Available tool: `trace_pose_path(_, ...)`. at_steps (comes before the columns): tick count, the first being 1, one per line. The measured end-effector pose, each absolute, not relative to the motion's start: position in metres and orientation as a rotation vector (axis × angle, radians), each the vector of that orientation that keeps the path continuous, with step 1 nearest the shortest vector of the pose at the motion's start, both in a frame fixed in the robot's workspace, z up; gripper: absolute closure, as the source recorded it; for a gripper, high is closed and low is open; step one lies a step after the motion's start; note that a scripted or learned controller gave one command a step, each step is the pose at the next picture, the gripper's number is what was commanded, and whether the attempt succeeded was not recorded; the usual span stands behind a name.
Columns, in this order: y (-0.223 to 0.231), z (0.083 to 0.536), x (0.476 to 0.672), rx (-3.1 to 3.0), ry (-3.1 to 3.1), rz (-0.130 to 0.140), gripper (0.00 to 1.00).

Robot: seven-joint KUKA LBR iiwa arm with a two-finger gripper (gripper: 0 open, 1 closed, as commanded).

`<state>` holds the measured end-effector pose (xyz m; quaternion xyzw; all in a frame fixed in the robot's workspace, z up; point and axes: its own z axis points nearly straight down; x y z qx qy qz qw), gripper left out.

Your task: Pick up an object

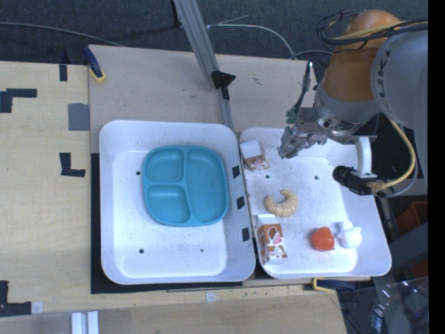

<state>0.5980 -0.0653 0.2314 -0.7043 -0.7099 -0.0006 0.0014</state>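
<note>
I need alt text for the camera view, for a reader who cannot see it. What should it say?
A grey robot arm's hand hovers over the back of the right bin, which holds a croissant, a red ball, two small cartons and a white piece. The left bin holds a blue divided plate.

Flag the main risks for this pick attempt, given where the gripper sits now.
The gripper hangs over the right bin's back edge, beside the small carton against the wall; closing there might clip the rim. The croissant and tomato lie farther forward, so a straight descent likely meets bare floor.
</note>
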Motion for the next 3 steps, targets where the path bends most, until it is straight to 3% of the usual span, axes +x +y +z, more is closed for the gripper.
trace_pose_path(2,0.043,0.211,0.585,-2.211,-2.227,0.002,1.00)
trace_pose_path(3,0.100,0.210,0.568,-2.210,-2.227,0.003,1.00)
